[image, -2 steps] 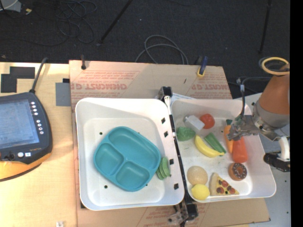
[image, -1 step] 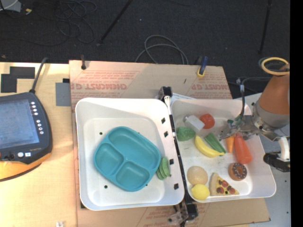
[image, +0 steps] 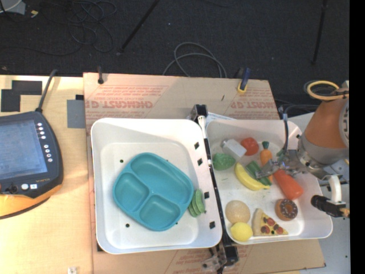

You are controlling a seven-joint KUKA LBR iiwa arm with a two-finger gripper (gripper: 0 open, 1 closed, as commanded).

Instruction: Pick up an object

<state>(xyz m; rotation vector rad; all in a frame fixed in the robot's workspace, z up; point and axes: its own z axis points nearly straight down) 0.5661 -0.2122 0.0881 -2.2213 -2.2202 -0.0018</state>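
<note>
**Gripper low among the toy food in the right bin**

Nearest lie the lemon (image: 241,232), pizza slice (image: 268,224) and donut (image: 286,209). Farther back, the gripper (image: 283,163) hangs low, probably reaching for a pick; its state can't be told. Just beside it, the banana (image: 248,177) runs upper-left to lower-right.

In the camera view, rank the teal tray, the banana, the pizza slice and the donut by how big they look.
1. teal tray
2. banana
3. pizza slice and donut look about alike, so no ranking between them.
</note>
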